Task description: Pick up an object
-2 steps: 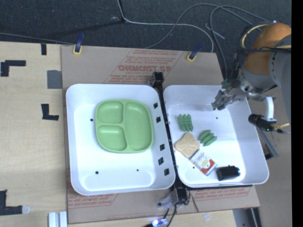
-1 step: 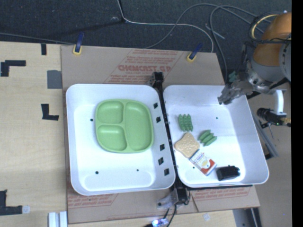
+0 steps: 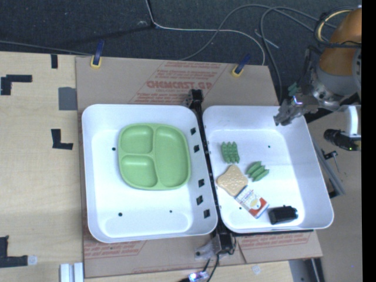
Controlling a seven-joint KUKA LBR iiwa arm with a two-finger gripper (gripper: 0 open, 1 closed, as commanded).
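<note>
From where I sit, the claw [image 3: 284,115] hangs over the far right corner of the right bin [image 3: 305,157], and I cannot tell from this slant how it is set; nothing shows in it. Everything I could pick lies down-view and to the left of it, toward the bin's near half. Nearest are the small green pea pods [image 3: 257,170], long axis running diagonally, and beyond them to the left a second green cluster of pods [image 3: 230,152] lying roughly along the bin's depth. Further toward me sit the slice of toast [image 3: 232,180], a red-and-white packet [image 3: 253,202] touching its near corner, and a black block [image 3: 282,214] close to the near wall. The left bin [image 3: 100,175] holds just a green divided plate [image 3: 154,156], well apart from the claw. I judge the pea pods the shortest reach on this worktop.
</note>
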